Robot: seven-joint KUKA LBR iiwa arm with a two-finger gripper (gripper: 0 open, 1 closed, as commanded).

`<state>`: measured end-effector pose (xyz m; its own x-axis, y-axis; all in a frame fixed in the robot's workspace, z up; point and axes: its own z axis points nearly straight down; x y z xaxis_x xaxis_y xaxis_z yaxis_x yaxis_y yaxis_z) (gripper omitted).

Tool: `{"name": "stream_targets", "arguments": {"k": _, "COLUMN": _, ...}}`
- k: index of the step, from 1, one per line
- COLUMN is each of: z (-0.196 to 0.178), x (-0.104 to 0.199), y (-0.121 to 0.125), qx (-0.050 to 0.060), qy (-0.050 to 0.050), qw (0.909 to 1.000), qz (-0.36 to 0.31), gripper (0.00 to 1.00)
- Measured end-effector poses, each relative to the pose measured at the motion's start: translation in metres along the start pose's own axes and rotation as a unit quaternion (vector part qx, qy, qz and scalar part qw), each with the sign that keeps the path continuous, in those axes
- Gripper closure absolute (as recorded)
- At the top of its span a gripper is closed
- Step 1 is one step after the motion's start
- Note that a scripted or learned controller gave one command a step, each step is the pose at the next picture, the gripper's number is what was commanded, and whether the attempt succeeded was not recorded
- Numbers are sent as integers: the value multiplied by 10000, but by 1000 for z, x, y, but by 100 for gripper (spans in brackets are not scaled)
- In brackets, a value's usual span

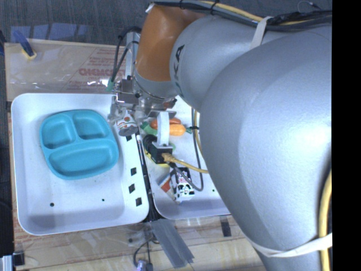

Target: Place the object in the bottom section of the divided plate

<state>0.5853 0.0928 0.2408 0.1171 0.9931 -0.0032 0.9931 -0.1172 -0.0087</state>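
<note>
A blue divided plate [79, 143] lies in the left white bin [34, 208], with two small sections at the back and one wide section at the front; all three look bare. My gripper [126, 122] hangs over the ridge between the two bins, just right of the plate's back right corner. An orange, carrot-like object [176, 130] with a green piece [150, 127] beside it lies in the right bin, close behind the gripper. I see nothing clearly between the gripper's tips.
The grey arm covers most of the right bin [186, 210]. Near that bin's front lie a small white and black object [182, 191] and an orange scrap [166, 182]. Black markers dot the ridge between the bins.
</note>
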Motion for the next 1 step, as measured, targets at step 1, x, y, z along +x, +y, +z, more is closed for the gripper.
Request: {"name": "stream_targets", "arguments": {"k": 1, "z": 0, "x": 0, "y": 0, "qx": 6, "qy": 0, "qw": 10000, "qz": -2, "gripper": 0}}
